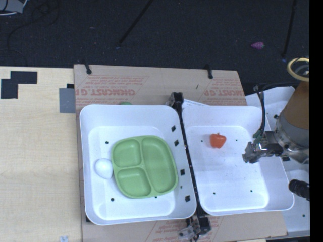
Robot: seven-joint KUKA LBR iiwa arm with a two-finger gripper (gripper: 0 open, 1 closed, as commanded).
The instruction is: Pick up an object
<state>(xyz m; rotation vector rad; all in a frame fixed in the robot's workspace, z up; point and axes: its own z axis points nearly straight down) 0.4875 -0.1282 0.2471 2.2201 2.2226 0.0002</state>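
A small red-orange pepper-like object (218,140) lies in the right bin (232,205), toward its back middle. In the left bin (96,117) rests a green three-compartment plate (144,166), and a white egg-shaped object (103,168) sits against the plate's left edge. My gripper (251,154) hangs over the right side of the right bin, about a hand's width right of and slightly in front of the red object. The frame does not show what state it is in, and I see nothing in it.
A black divider clip strip (184,155) runs between the two bins. Brown cardboard (151,87) lies under and behind them. The arm's orange band (298,105) and cables (263,115) rise at the right edge. Light wood bench (35,160) spreads to the left.
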